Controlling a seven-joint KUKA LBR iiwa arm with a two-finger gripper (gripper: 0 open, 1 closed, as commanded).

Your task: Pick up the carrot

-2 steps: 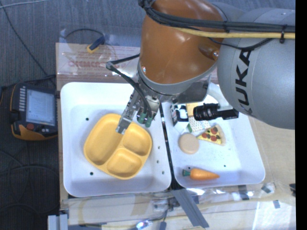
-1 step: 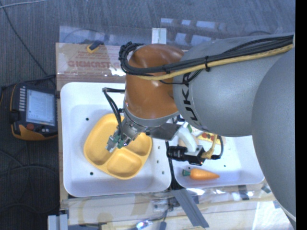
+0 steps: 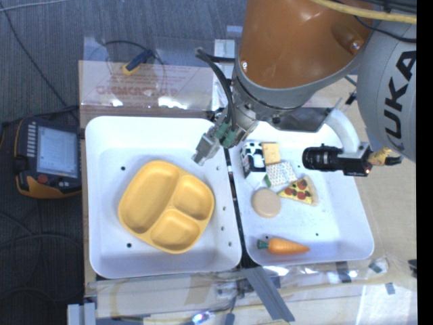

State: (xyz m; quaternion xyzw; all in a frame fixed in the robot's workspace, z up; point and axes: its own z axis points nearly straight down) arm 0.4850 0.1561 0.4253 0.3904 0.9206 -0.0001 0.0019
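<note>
The carrot [image 3: 287, 246], orange with a small green top at its left end, lies flat near the front edge of the right bin [image 3: 352, 242]. My gripper [image 3: 215, 143] hangs below the orange wrist band, over the divider between the two bins near their back edge. It is well behind and to the left of the carrot, with nothing seen in it.
A pizza slice [image 3: 298, 191], a round tan biscuit [image 3: 266, 203], a cracker [image 3: 271, 154], a dotted white piece [image 3: 279, 173] and a black-and-white item [image 3: 253, 157] lie in the right bin behind the carrot. A yellow divided plate [image 3: 167, 205] sits in the left bin [image 3: 101, 249]. A black cylinder [image 3: 331, 158] juts in from the right.
</note>
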